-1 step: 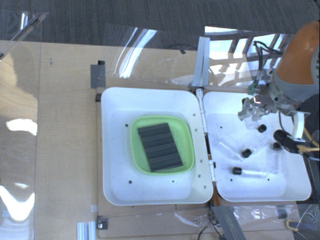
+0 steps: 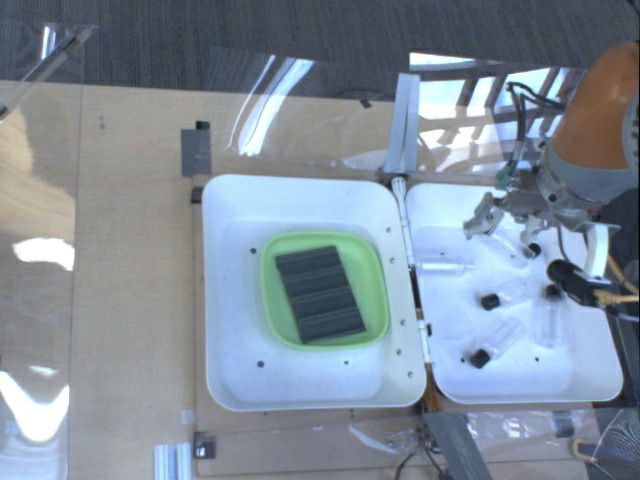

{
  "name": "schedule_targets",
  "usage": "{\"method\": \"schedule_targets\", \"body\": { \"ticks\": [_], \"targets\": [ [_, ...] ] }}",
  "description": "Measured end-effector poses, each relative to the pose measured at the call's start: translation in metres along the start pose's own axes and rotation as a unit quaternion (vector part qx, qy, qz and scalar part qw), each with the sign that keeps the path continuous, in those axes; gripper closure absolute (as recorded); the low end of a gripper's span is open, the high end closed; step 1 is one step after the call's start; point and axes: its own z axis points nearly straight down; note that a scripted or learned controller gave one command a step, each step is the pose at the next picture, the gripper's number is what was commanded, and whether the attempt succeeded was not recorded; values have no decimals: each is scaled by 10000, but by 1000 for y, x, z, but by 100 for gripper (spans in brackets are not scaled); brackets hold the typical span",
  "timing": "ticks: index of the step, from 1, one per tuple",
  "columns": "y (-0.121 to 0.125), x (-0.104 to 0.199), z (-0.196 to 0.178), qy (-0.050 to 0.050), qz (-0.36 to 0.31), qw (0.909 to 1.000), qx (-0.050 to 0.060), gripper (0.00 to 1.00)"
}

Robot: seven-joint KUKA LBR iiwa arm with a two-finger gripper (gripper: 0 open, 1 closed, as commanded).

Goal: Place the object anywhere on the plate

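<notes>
Already, a dark ridged block lies on the green plate

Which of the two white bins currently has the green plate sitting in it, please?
The left bin holds the green plate, with a dark ridged block on it. The right bin holds small clear vials instead.

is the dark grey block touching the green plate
Touching. The camera view shows the dark grey block lying flat inside the green plate, resting on its floor, with green rim visible all around it, in the left bin.
</notes>
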Motion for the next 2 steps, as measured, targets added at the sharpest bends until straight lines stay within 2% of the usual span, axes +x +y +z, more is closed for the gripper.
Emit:
{"method": "schedule_targets", "body": {
  "ticks": [1, 2],
  "targets": [
    [-30, -85, -111, -23, 1379, 9904, -27, 0],
    [-81, -89, -185, -21, 1796, 9837, -28, 0]
  ]
}}
